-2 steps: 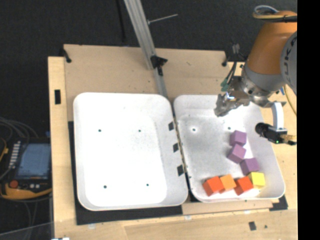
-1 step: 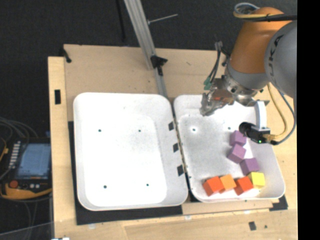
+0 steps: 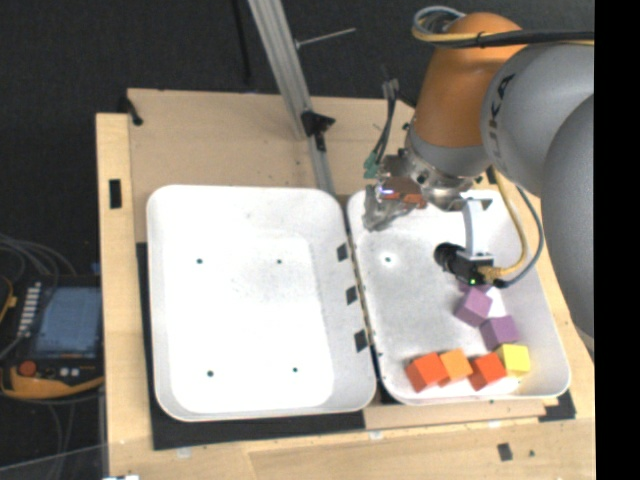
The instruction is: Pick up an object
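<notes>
Several small blocks lie in the near right part of the right bin [image 3: 400,288]: two purple blocks [image 3: 474,306] [image 3: 498,330], a yellow block [image 3: 515,357], a red block [image 3: 488,370], an orange block [image 3: 455,364] and a red-orange block [image 3: 428,371]. My gripper [image 3: 383,208] hangs over the far left corner of the right bin, well away from the blocks. A small reddish patch [image 3: 407,198] shows at the gripper; I cannot tell whether it is a block or part of the gripper.
The left bin [image 3: 240,298] lies beside the right one, with clips along their shared edge. A slanted metal pole [image 3: 285,58] rises behind the bins. The arm's grey body and orange band [image 3: 460,78] cover the far right of the bench. A black cable connector [image 3: 455,260] hangs over the right bin.
</notes>
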You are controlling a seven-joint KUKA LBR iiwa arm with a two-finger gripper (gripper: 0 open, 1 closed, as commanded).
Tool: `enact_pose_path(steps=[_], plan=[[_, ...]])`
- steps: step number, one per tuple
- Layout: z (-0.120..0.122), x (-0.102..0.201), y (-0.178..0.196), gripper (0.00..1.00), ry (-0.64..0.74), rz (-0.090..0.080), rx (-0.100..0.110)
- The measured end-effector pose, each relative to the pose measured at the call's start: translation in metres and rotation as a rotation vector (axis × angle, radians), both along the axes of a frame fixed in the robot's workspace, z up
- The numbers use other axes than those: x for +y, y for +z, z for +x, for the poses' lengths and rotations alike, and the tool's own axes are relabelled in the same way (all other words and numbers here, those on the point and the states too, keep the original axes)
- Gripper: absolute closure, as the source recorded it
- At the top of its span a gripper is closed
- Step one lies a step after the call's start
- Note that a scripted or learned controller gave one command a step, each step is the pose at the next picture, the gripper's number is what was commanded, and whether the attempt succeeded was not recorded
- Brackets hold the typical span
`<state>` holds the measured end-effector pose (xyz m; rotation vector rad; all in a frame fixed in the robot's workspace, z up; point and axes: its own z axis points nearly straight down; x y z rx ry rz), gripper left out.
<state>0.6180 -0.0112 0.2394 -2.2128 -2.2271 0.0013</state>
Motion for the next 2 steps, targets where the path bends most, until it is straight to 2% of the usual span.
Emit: enact_pose_path(steps=[1, 2], plan=[[0.008, 0.046, -0.006, 1.00, -0.002, -0.001, -0.003], [0.008, 0.101, 0.005, 1.00, 0.001, 0.001, -0.004]])
